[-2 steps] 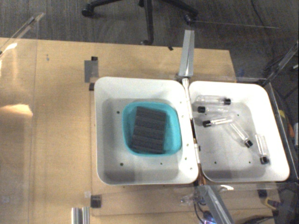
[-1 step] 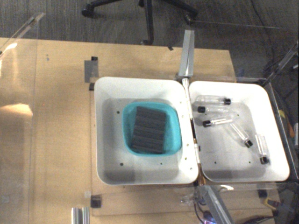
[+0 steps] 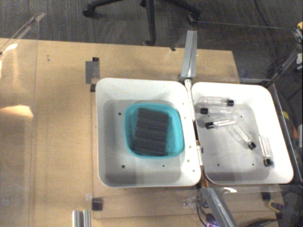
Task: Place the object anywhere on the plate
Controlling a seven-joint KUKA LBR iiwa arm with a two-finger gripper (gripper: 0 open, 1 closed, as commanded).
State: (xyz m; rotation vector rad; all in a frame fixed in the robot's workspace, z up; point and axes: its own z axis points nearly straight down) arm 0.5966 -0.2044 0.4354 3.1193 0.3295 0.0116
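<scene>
Presently gripper state cannot be told; pick a clear vial [image 3: 221, 124] right of the teal plate [image 3: 177, 126], grasping mid-body, and release above its grey ridged insert [image 3: 151, 131].

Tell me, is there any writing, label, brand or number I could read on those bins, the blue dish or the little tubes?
None can be read.
The clear tubes with black caps in the right bin: no label can be made out; too small and blurred to be sure.
The teal plate and the dark ridged block on it: no print.
The left bin: plain white.
</scene>
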